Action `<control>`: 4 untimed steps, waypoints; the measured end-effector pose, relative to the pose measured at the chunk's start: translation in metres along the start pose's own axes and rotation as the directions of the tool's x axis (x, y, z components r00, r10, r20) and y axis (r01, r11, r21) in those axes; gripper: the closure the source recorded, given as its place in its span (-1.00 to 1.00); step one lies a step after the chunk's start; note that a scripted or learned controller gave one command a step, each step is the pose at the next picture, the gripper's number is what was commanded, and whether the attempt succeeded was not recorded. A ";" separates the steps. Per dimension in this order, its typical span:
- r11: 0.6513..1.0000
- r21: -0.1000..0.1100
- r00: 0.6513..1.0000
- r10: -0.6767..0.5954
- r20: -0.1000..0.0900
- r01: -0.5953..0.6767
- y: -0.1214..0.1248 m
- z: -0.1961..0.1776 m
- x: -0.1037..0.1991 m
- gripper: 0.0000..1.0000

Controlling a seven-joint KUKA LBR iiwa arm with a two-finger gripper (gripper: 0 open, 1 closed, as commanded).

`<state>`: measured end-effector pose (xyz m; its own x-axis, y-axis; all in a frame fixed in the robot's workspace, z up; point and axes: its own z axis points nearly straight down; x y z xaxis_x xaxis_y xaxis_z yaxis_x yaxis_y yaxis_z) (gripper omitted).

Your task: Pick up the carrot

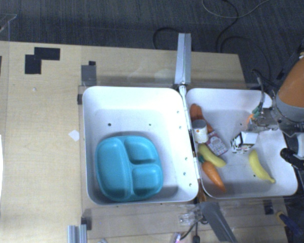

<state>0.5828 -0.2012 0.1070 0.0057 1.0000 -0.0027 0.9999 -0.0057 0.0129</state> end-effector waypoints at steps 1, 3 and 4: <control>0.972 0.008 0.973 0.233 0.000 -0.233 0.020 -0.113 0.060 1.00; 0.961 0.009 0.961 0.275 0.001 -0.275 0.023 -0.093 0.030 -1.00; 0.958 0.006 0.958 0.288 0.001 -0.288 0.057 0.003 0.018 -1.00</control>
<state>0.6399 -0.1835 0.1043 0.2930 0.9561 0.0000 0.9561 -0.2930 0.0068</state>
